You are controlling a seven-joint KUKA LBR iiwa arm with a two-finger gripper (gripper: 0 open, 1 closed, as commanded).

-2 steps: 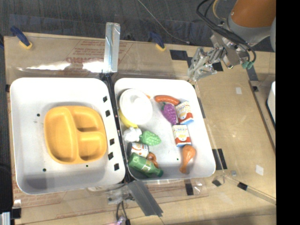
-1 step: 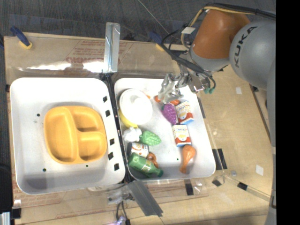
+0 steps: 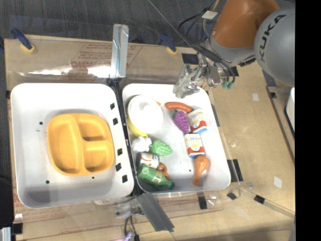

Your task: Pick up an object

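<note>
The gripper (image 3: 186,87) hung over the far rim of the right bin (image 3: 218,170), near its far right corner, and its fingers stood slightly apart with nothing between them. No object had left the bin, so by the look of it the pick was not yet made; the approach was as far as things had got.

Just near of the fingertips lay a red sausage (image 3: 178,106), the closest thing to the hand and a likely target, though which item the program was aiming at could not be told. Touching it on the near side sat a purple toy (image 3: 181,121), with a small labelled can (image 3: 197,119) just to its right and a second can (image 3: 193,144) nearer still. An orange drumstick (image 3: 200,168) lay by the near right wall.

To the left of these a white bowl (image 3: 145,113) rested on something yellow. Nearer were a green toy (image 3: 161,148) and a green bottle (image 3: 155,177) against the near wall.

The left bin (image 3: 25,134) held a yellow divided tray (image 3: 80,143), well apart from the hand.

What remained was the whole grasp: descend, close on an item, lift it clear
</note>
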